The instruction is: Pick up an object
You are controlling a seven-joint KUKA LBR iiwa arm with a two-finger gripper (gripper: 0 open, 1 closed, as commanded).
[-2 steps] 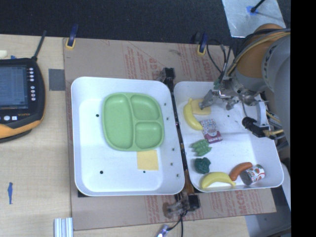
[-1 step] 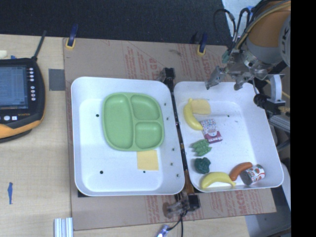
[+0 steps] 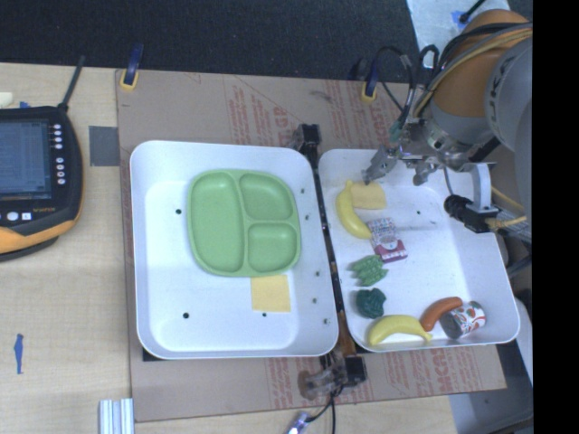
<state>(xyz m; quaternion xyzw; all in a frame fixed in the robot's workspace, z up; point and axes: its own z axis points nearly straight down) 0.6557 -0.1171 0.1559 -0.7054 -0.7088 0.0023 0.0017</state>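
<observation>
Two white bins (image 3: pixel 149 242), gripper (image 3: pixel 398 165) spread above yellow cheese block (image 3: pixel 368 195)

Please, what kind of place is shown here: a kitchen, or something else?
Probably a robot test bench, not a kitchen: a grey arm reaches over white bins of toy food such as a banana, with a control pendant beside.

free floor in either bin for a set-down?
Left white bin: bare strip left of the green divided plate, and corners flanking the yellow cheese square. Right white bin: open middle-right. Its left edge is crowded with toy food.
</observation>
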